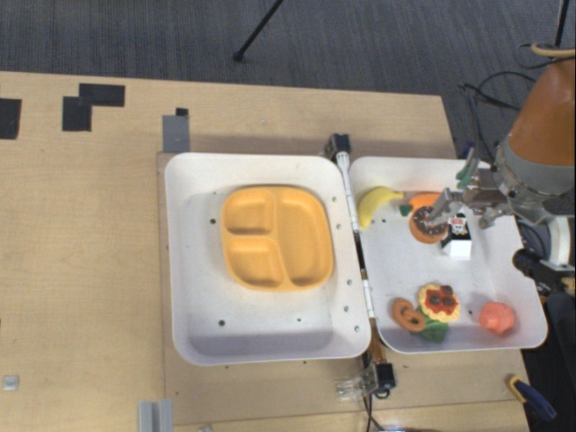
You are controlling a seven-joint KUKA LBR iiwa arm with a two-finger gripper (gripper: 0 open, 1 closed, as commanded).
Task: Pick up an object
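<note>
In the right bin (pixel 531 336), a yellow banana (pixel 376 203) lies at the upper left. Beside it sits a brown, orange-rimmed round toy (pixel 425 227). My gripper (pixel 453 223) hangs over the upper middle of this bin, right beside that round toy and partly above its right edge. Whether it touches the toy is unclear. Along the bin's front lie a small brown pretzel-like piece (pixel 407 314), a red and yellow toy with a green piece under it (pixel 438 304), and a pink-red ball (pixel 497 318).
The left bin (pixel 193 331) holds a yellow divided plate (pixel 274 238) in its middle. A black cable and clip (pixel 382 378) lie at the front between the bins. The arm's orange band (pixel 544 115) rises at the right edge.
</note>
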